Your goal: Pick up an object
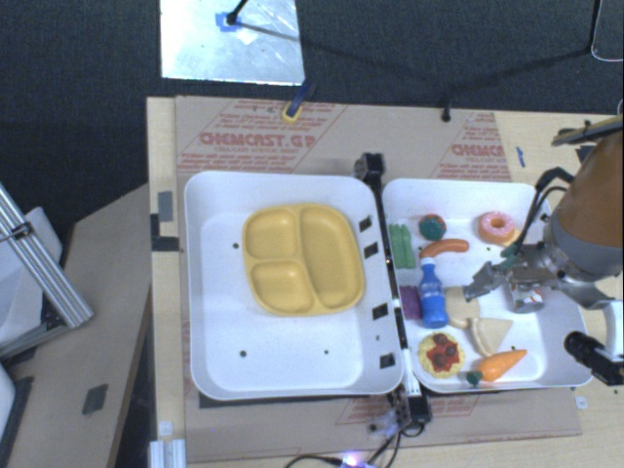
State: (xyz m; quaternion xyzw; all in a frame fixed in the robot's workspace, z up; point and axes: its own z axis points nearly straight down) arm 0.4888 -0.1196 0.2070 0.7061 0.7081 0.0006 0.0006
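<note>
My gripper [504, 292] hangs over the middle of the right bin [466, 194], reached in from the right on the grey arm [585, 232]. It is open, with nothing between its fingers. Just below it lies a pale wedge-shaped toy [490, 333]. To its left stands a blue bottle [432, 295] beside a purple piece [410, 302]. A pink donut [496, 227], a red sausage [444, 248], a red and green fruit [432, 227] and a green block [401, 244] lie at the bin's far side. An orange carrot [499, 364] and a small round pizza [442, 353] lie at the near edge.
The left bin [214, 349] holds a yellow divided plate [302, 258]. A black hinge strip [386, 271] runs between the two bins. Cardboard [253, 135] lies under both bins. A metal frame [39, 271] stands at the far left.
</note>
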